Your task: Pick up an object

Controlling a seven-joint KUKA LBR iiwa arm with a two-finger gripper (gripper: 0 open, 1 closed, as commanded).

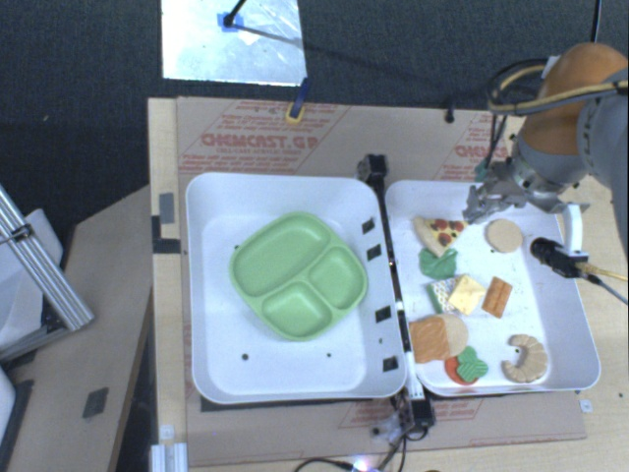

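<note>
With the gripper (482,205) low beside the pizza (438,232) and cookie (504,236), fingers' state unclear, a descent could land between them and grasp nothing.

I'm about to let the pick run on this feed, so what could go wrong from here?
1. The hand hovers at the right bin's far end between the pizza slice and the round cracker; it could come down between them and catch neither.
2. The toy foods lie crowded: the cheese wedge, green leaf and brown wafer sit close, so a descent might nudge neighbours or grab two.
3. Flat pieces may slip out.
</note>
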